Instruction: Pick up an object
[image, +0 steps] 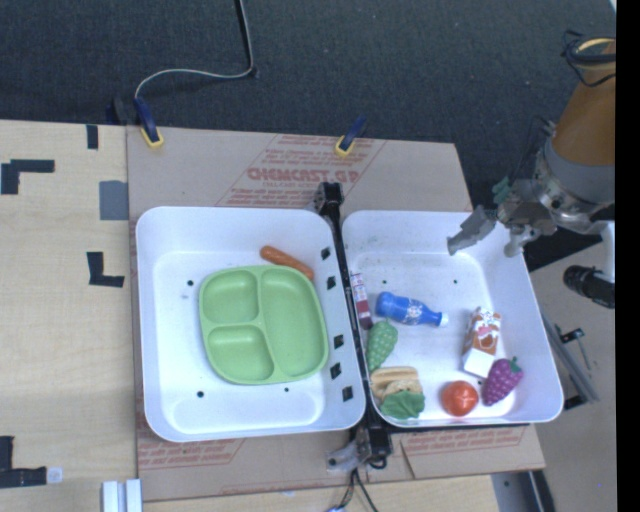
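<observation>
End effector (497, 234): hung over the upper right corner of the right bin (520, 300), at the end of the grey arm (580, 130) with orange band; finger state could not be told; nothing seen between the fingers.
Blue bottle (408, 310): lay on its side near the middle of the right bin, below and left of the end effector, apart from it.
Small carton (483, 340): lay toward the bin's right wall, below the end effector, well apart from it.
Purple grapes (503, 381): lay just below the carton, beside the red tomato (459, 398), at the bin's lower right.
Sandwich (395, 381) and green leaf (404, 404): lay at the bin's lower left, far from the end effector.
Green textured item (380, 345): lay beside the divider, just above the sandwich.
Left bin (165, 300): held a green divided plate (264, 324) with an orange carrot (287, 260) touching its upper edge.
Surface (60, 300): carried both bins on a cardboard sheet (290, 170).
</observation>
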